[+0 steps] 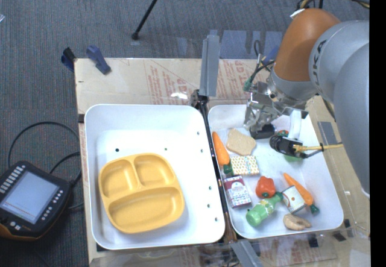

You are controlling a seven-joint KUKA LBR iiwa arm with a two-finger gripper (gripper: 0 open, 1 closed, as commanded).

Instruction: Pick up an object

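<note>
My gripper (260, 122) hung low at the twelve o'clock end of the right-hand bin (335, 199), wrist bent steeply down, apparently lining up a first pick; whether it was open I could not tell, and nothing showed in it. The nearest candidate, a bread slice (240, 141), lay just toward seven o'clock, among toys scattered loose for grasping, while the yellow tray (141, 192) sat alone in the left bin (102, 116).

A single fixed camera looked down at a slant from above the bench (139, 82), facing its far edge and the dark floor beyond. It stood far enough back to take in both white bins: the left bin (96, 139) and the right bin (325, 193) whole, with the arm (338, 49) entering from the right.
</note>
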